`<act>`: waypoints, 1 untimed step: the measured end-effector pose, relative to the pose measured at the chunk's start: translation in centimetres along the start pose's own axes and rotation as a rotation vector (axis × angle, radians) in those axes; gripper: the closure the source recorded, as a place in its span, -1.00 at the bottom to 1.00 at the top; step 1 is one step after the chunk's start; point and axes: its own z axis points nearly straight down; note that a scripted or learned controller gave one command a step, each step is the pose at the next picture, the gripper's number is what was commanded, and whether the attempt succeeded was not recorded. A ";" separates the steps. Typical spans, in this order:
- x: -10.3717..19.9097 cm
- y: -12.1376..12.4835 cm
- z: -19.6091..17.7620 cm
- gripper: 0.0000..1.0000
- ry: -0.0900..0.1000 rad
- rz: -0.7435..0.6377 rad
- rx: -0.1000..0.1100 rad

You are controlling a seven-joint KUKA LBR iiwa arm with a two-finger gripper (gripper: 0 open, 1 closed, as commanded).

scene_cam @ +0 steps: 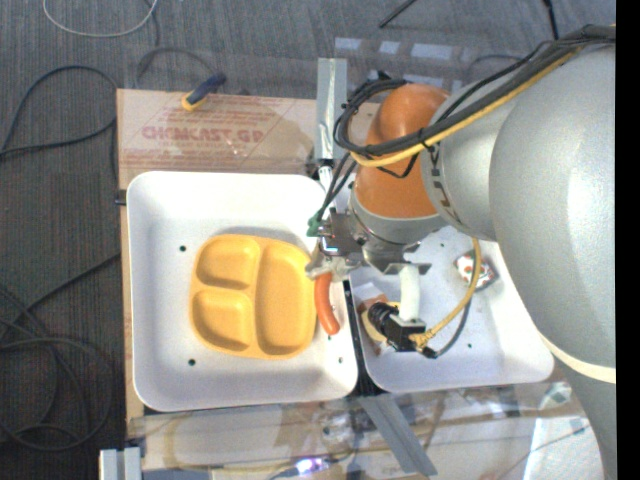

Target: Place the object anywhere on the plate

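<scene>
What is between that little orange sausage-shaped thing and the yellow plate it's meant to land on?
Nothing visible. The orange object hangs or lies right at the right rim of the yellow plate, just below the gripper. No other item sits between them in the left bin.

So there's just the one fixed camera, mounted above the bench (200, 133) and looking down at a bit of a slant. It's pretty close in: the left bin (160, 228) fits whole, the right bin (500, 363) is half buried under the arm (540, 148) coming in from the right edge, and dark carpet with loose cables runs along the top and left.
</scene>
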 end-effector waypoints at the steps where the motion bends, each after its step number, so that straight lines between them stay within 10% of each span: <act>1: 0.0 0.0 0.0 -1.00 0.000 0.001 0.000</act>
